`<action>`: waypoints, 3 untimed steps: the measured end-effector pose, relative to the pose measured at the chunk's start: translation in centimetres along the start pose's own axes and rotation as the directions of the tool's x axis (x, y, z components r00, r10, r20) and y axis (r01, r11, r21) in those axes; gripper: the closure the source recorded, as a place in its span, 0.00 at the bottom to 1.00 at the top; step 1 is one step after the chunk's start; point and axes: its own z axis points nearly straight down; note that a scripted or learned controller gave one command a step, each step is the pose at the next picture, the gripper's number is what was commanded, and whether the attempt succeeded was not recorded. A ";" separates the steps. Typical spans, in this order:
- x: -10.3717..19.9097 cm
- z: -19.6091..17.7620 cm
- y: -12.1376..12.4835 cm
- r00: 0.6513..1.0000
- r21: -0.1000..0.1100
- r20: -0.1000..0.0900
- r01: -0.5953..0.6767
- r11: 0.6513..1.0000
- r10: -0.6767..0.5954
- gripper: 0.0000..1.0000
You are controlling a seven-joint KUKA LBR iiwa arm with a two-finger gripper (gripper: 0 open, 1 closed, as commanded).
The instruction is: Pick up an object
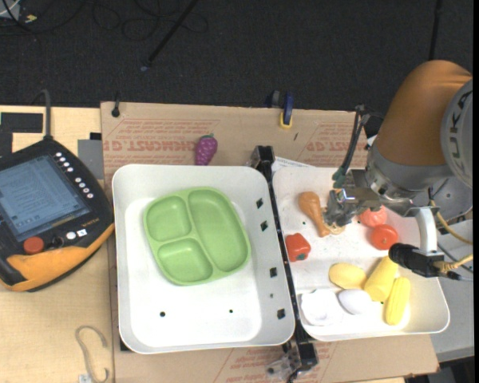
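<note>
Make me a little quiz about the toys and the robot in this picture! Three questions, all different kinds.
1. True or false: the green plate sits in the left bin.
2. Which toy lies closest to the gripper?
A. the purple grapes
B. the chicken leg
C. the yellow corn
3. Fill in the blank: the red pepper lies in the ____ bin.

Key: 1 true; 2 B; 3 right.
</note>
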 end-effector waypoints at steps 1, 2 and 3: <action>5.3 1.1 -1.7 1.000 0.002 0.001 0.001 1.000 -0.001 1.00; 4.9 0.9 -3.5 1.000 0.001 0.002 -0.002 1.000 0.002 1.00; 5.4 0.1 -3.4 1.000 -0.002 0.002 -0.003 1.000 0.003 1.00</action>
